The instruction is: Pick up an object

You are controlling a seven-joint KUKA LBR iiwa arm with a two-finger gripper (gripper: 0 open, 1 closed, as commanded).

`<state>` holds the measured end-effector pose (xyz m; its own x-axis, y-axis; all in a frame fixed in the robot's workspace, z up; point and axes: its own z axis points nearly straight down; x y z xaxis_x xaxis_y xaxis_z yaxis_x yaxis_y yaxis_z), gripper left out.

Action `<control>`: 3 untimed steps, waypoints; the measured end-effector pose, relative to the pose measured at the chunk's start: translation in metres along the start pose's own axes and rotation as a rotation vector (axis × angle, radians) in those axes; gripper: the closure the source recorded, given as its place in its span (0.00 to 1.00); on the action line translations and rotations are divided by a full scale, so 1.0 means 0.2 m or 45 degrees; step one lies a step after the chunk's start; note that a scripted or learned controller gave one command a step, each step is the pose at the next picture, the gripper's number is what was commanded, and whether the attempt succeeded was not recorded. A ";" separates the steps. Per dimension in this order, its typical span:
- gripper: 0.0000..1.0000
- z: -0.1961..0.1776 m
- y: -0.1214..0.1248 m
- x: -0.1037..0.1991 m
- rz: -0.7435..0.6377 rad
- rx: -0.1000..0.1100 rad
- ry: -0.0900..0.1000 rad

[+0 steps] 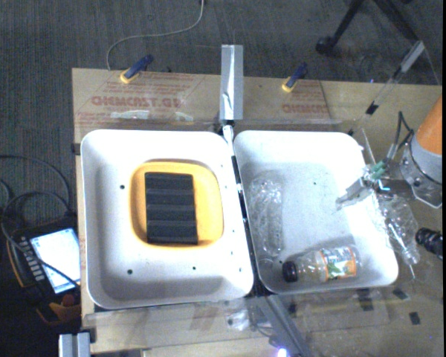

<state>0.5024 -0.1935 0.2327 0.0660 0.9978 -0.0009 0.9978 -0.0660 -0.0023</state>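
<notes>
The gripper (354, 193) hangs at the right bin's (305, 143) right edge, its state unclear; the bottle (321, 265) could roll away.

One fixed camera is looking down at a slant from above the bench (85, 99), far enough back to be taking in both white bins, the left bin (97, 199) and the right bin (312, 151), plus surrounding floor. The gripper (364, 184) is entering at the frame's right edge.
</notes>
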 end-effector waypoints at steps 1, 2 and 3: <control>1.00 0.07 0.49 0.41 0.061 0.001 0.000; 1.00 0.63 0.46 0.51 0.278 -0.003 -0.003; 1.00 -0.27 0.53 0.59 -0.067 -0.002 -0.002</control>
